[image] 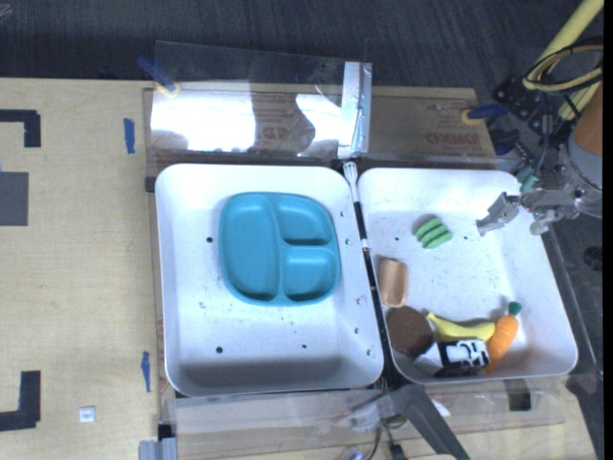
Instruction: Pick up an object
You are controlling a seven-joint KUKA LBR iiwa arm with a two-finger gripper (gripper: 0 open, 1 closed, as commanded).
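Observation:
The right bin [536, 286] holds several small objects. A green ridged piece [432, 231] lies near its middle. A tan block [393, 281] rests by the left wall. Along the front lie a brown round item [410, 329], a yellow banana [460, 329], an orange carrot [505, 332] and a black-and-white item [463, 354]. My gripper [517, 215] hovers over the bin's upper right part, to the right of the green piece. It is open, and nothing sits between its fingers [492, 215].
The left bin [192, 324] carries a blue divided plate [281, 247]. A clear plastic sheet [259, 103] stands behind the bins. Yellow and black cables [556, 65] hang at the upper right near the arm.

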